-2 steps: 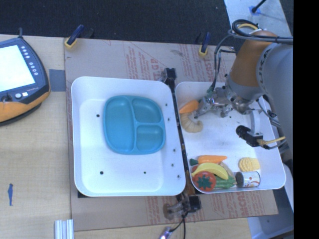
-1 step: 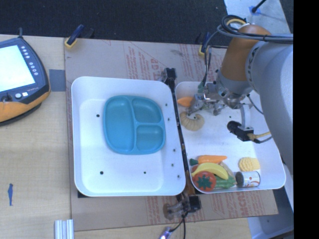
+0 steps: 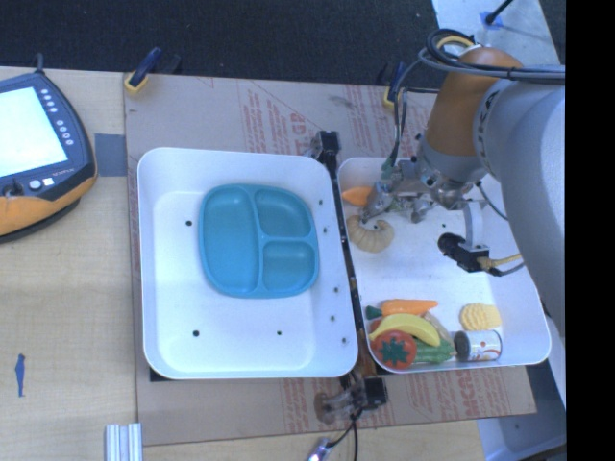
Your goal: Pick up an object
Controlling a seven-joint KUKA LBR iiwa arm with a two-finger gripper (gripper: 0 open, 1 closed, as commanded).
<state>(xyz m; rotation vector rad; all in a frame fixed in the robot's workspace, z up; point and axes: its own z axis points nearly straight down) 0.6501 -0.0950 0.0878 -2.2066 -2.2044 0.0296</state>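
Note:
My gripper [image 3: 377, 207] reaches down into the far left corner of the right bin [image 3: 524, 310]. It hovers between a small orange piece [image 3: 356, 196] and a tan mushroom-like toy [image 3: 371, 235], close above both. A carrot [image 3: 407, 307], a banana [image 3: 407, 327], a red tomato-like toy [image 3: 397, 350], a green piece [image 3: 434, 354], a yellow waffle-like piece [image 3: 479, 316] and a small can [image 3: 480, 345] lie along the near edge of the same bin.
The left bin [image 3: 163, 286] holds a blue divided plate [image 3: 259, 239]. A tablet-like pendant with an orange rim [image 3: 34, 152] lies on the bench at the far left. Clamps [image 3: 327, 145] sit between the bins.

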